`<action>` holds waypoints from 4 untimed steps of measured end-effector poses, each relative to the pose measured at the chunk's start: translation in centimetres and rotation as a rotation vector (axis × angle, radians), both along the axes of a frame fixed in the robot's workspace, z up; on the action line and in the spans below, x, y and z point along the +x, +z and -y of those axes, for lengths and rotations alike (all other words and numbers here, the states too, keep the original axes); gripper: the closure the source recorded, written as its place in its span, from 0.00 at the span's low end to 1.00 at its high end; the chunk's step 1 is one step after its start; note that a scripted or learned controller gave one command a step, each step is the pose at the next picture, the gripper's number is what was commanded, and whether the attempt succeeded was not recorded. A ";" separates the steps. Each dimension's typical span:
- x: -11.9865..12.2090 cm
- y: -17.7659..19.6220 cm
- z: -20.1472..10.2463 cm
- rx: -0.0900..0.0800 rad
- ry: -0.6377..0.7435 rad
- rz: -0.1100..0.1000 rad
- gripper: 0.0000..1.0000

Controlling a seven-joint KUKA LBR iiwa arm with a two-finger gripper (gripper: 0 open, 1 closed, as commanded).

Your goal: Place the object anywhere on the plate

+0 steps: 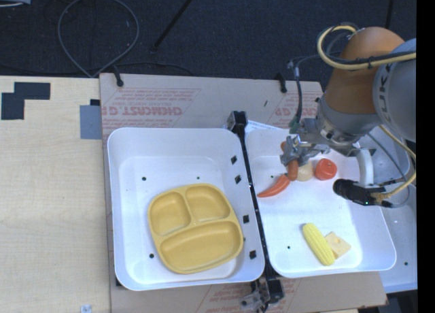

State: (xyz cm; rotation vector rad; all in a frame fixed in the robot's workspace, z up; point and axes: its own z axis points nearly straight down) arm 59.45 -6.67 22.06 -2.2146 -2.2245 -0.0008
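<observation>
A yellow three-compartment plate lies in the left bin. In the right bin, an orange-red carrot hangs tilted, its upper end between the fingers of my gripper. The gripper is shut on the carrot's thick end, just above the bin floor, close to the divider between the bins. A pale round item and a red tomato sit right beside the gripper.
A yellow corn cob and a pale yellow cheese wedge lie at the front of the right bin. A black clamp and divider run between the bins. A black cable connector hangs off the arm at the right.
</observation>
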 end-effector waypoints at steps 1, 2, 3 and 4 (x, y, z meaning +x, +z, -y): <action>0.5 -0.3 -6.3 0.000 0.001 -0.002 1.00; 0.0 0.0 -11.6 0.000 0.001 -0.003 1.00; 1.9 -0.3 -16.1 -0.001 0.000 -0.001 1.00; 1.5 0.0 -20.2 -0.001 0.000 -0.002 1.00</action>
